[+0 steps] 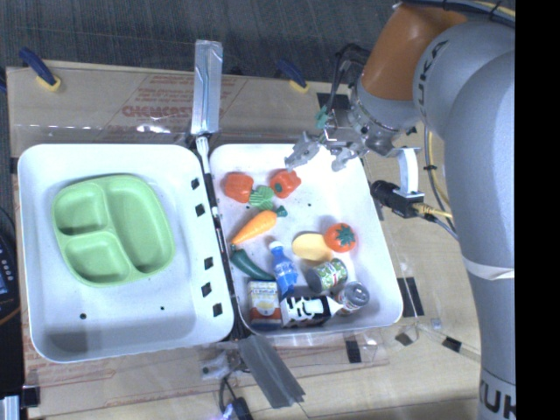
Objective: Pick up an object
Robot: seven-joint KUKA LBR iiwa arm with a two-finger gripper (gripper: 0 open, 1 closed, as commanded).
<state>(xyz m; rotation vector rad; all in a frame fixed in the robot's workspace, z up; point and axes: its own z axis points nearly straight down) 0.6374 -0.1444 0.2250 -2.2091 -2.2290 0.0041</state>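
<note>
My gripper hangs over the back of the right bin, its two fingers spread apart and open with nothing between them. Just below and left of it lies a small red pepper. A red tomato-like piece and a green leafy piece lie beside it. Further forward are a carrot, a yellow lemon, a tomato, a blue bottle and a green can.
The left bin holds a green divided plate. A metal bar stands at the divider between the bins. Along the right bin's front wall sit a small box, a black-and-white bottle and a silver can.
</note>
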